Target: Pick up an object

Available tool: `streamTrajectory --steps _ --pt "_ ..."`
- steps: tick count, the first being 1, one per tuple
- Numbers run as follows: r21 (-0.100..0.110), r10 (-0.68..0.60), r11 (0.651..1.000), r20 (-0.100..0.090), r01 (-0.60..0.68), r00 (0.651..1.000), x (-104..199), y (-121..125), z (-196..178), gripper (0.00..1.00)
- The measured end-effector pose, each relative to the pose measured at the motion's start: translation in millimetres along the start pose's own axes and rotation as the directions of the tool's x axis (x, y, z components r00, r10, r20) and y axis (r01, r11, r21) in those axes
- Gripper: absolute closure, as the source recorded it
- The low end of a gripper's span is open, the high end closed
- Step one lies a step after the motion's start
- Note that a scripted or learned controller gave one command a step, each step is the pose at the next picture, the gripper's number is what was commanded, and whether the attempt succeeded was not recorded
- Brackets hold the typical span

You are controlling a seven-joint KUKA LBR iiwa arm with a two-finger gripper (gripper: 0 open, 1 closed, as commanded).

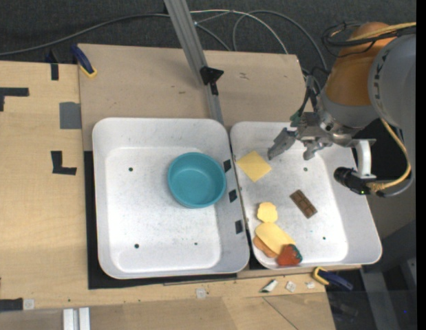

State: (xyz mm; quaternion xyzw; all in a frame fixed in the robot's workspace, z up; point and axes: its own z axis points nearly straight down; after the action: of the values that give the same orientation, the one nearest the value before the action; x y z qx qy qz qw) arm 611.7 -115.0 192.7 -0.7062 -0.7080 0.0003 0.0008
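The nearest thing to the gripper (pixel 294 148) is a pale yellow square (pixel 254 166), lying flat in the right bin (pixel 350 243) close to its left wall and up toward the far end. The gripper is hanging just to the right of that square and a little above it, its two dark fingers (pixel 278 146) spread apart with nothing between them, so it is open and gripping nothing. The left finger is pointing down toward the square's upper right corner; whether it is touching the square I cannot tell from here.

Farther down the same bin, a small brown bar (pixel 303 203) is lying at a slant near the middle, well apart from the square. Toward the near left corner a small round yellow piece (pixel 267 212) is sitting just above a longer yellow block (pixel 273 237), and a red piece (pixel 290 255) is pressing against that block's lower right end, with something orange peeking out beneath it.

The grey arm (pixel 398 74) is reaching in from the right, its orange band (pixel 354 67) showing above the wrist, and cables are looping around it.

In the left bin (pixel 130 253) a blue bowl (pixel 195 179) is standing upright, right of center, near the wall shared with the other bin. Both bins are resting on a wooden bench (pixel 34 184), and a grey metal pole (pixel 192 40) is slanting down from the top to the gap between the bins.
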Motion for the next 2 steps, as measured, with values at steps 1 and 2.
streamTrajectory --steps 1,2 --pt "0.000 0.000 1.000 0.000 0.000 1.000 0.0 0.0 0.0 0.00" --pt "0.005 0.001 1.000 0.001 -0.001 1.000 -2.3 4.3 62.6 0.00"
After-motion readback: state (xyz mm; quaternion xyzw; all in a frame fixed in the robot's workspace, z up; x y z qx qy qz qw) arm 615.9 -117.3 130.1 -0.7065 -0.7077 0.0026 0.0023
